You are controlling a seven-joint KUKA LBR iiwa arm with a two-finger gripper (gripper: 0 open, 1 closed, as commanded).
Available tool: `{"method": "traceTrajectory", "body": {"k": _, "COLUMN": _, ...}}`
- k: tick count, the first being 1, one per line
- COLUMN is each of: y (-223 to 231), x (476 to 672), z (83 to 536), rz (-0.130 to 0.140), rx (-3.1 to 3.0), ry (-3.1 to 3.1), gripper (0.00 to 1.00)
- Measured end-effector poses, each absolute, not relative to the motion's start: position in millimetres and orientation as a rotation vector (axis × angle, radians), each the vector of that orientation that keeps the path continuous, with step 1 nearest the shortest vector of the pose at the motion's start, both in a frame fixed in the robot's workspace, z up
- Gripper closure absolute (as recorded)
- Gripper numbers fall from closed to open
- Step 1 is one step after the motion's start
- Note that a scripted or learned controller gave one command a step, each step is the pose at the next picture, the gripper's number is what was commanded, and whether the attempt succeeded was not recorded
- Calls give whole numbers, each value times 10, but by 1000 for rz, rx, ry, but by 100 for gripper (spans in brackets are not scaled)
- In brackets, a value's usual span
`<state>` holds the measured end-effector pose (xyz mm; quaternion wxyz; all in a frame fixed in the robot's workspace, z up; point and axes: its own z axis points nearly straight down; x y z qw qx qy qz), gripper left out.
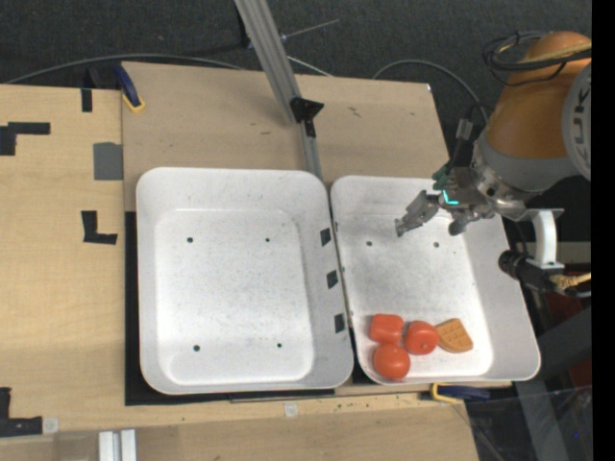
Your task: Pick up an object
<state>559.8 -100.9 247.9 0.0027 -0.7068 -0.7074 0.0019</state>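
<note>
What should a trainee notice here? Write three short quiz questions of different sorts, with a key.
1. True or false: the tool hangs over the right bin.
2. How many red round objects lie in that bin? A) one B) three C) five
3. Fill in: the orange wedge lies at the bin's ____ end, near or far from the camera.

Key: 1 true. 2 B: three red objects, bunched together. 3 near, just right of the red ones. The left bin plays no part.

One fixed camera, high above the surface [240,113]. Looks down aslant on both white bins [154,286]. Arm [538,104] enters from right.
</note>
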Motion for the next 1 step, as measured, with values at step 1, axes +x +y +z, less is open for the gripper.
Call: {"method": "traceTrajectory", "body": {"k": 1, "y": -1010, "x": 5606, "z": 2504, "rz": 2, "rx": -2218, "ry": -2223, "gripper": 0}}
